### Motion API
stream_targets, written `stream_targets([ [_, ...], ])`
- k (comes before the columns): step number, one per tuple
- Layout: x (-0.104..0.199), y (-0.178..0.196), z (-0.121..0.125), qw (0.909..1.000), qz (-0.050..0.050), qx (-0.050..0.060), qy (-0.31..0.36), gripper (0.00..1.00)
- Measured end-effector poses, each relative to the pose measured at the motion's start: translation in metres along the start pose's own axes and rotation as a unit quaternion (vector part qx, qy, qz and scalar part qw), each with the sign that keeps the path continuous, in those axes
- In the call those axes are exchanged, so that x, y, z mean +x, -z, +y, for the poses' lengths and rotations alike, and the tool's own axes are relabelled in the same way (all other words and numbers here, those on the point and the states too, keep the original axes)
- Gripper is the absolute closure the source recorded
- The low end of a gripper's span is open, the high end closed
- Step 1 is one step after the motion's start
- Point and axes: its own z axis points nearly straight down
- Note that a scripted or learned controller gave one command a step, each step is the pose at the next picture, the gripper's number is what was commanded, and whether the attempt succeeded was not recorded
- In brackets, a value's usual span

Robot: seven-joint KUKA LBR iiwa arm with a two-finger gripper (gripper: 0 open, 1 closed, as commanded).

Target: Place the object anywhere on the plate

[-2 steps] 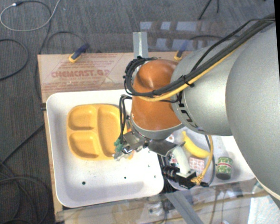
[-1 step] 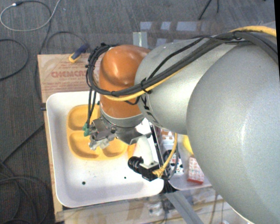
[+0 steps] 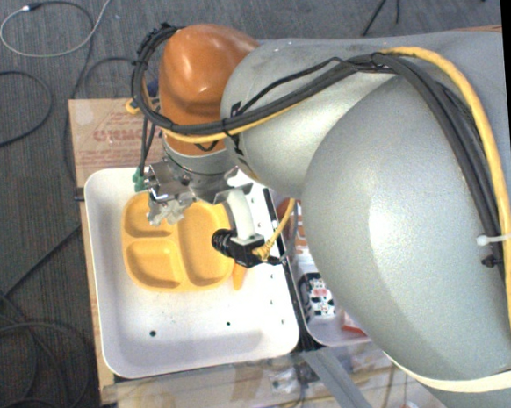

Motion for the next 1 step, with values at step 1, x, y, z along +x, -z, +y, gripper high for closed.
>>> stream_targets([
  [1, -0.0004, 0.0002, 0.0001, 1.0, -0.001, 0.0, 0.0, 0.0],
])
